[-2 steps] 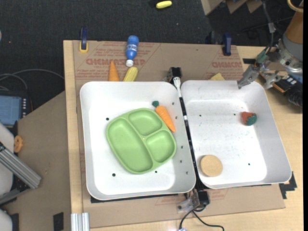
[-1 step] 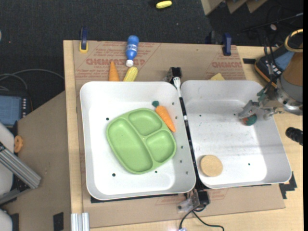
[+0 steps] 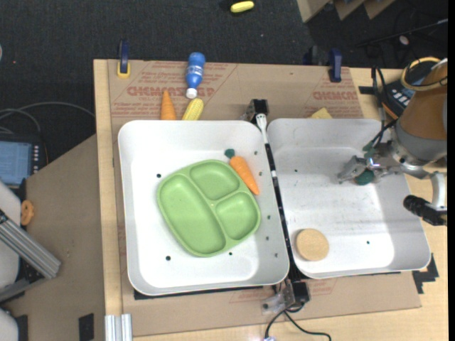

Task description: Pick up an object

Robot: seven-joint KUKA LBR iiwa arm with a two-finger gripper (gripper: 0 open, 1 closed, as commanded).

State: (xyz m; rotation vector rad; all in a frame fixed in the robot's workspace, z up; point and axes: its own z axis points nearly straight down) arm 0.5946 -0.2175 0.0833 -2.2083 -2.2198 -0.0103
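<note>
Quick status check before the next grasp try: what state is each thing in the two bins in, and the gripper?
Green divided plate: flat in the left bin, compartments bare.
Toy carrot: lying against the plate's upper right rim.
Tan round disc: flat near the right bin's front left corner.
Gripper: low over the right bin, away from the disc.

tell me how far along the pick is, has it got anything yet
Done: the gripper is down inside the right bin, near its upper part. In hand: something small and teal shows at the fingertips, but the view is too small to tell whether it is held. Left: a confirmed grasp and lift. The round tan disc lies apart, and the carrot rests by the green tray in the left bin.
</note>
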